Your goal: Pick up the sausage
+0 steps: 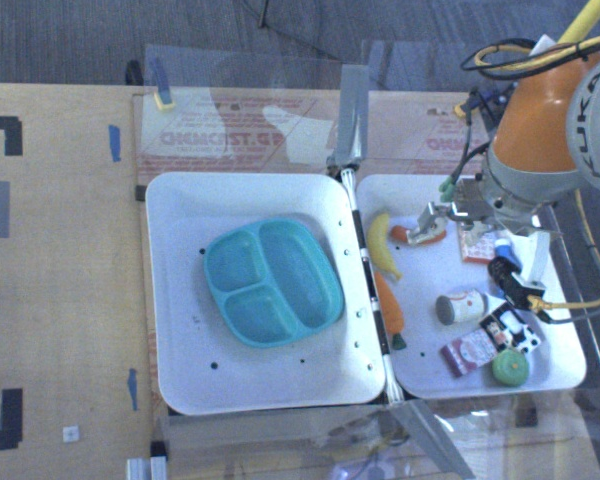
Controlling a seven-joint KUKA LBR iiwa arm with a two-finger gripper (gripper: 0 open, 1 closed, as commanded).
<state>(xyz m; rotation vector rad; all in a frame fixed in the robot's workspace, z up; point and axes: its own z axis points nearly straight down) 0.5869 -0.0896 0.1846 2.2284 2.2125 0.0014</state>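
Sausage (418, 234) is sitting in the right bin (560, 368), right at the tool (442, 213) tip, just left of it. Can't tell if it's gripped or not. Banana (382, 245) is further left, carrot (388, 310) below.

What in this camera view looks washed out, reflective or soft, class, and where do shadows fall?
Camera view: even overhead light; the white bins look bright, nearly washed out; the clear sheet behind them shows pale reflections over its red lettering; the teal divided plate casts a faint shadow; the arm's orange band is soft-edged, and small items near the gripper are slightly blurred.
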